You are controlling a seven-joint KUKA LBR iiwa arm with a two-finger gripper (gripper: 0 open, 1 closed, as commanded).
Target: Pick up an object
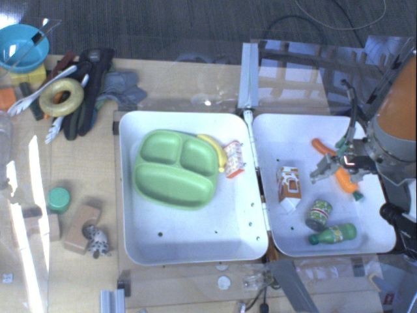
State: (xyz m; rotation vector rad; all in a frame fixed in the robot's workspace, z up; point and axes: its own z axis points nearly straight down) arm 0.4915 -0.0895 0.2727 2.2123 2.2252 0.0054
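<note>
In the right bin an orange carrot lies slanted toward the far right side. My gripper hangs over the carrot's middle, open, with one finger on each side of it; nothing is lifted. A small brown and white carton lies left of the gripper. A green can and a green bottle lie near the bin's front edge. The arm comes in from the right and covers that bin's right edge.
The left bin holds a green divided plate, a banana and a red and white packet. Loose items lie on the bench at far left, among them a blue bowl and a yellow ring.
</note>
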